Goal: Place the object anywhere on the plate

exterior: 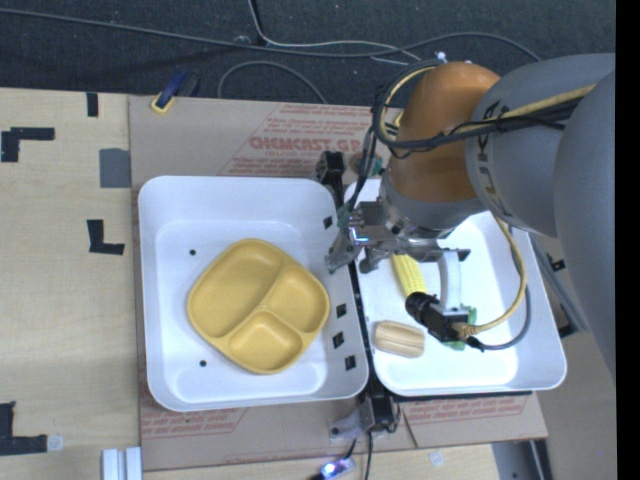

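Gripper point(400, 251) mostly hidden under wrist bulk; whether spread or closed, cannot tell. Corn cob point(410, 273) directly beneath, top end covered. Bread roll point(399, 339) just below. Yellow plate point(259, 304) well left, unobstructed.

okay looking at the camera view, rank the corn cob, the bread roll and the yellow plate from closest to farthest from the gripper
1. Corn cob, in the right bin, right beside the gripper.
2. Bread roll, right bin, near its front-left corner.
3. Yellow plate, in the left bin.

Grey arm point(560, 148), orange band point(440, 128) above wrist, yellow and black cables looping.
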Robot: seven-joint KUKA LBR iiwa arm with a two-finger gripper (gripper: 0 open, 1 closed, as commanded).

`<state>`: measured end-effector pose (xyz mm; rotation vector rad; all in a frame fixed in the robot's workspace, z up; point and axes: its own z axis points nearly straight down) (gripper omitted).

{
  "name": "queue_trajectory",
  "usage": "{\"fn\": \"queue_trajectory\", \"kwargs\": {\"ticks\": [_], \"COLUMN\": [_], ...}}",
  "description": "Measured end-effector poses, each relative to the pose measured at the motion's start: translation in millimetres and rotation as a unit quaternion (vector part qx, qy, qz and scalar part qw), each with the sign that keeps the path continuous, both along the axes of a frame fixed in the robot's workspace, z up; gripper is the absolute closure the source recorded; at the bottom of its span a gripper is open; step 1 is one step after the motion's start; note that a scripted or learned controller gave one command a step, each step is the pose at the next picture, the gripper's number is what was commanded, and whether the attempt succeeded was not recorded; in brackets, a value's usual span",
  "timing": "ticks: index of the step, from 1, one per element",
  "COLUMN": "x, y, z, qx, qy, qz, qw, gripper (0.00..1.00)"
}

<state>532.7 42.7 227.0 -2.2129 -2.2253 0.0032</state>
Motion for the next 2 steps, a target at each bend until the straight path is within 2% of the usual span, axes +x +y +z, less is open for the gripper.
{"fn": "queue_trajectory", "kwargs": {"ticks": [1, 2], "x": [-11.8, -11.3], "y": [44.1, 41.7], "z": [-8.7, -8.3], "qx": [-0.0002, -0.0008], "qy": [0.0, -0.001], "qz": [0.0, -0.002], "qw": [1.0, 1.0], "gripper": [1.0, 0.0]}}
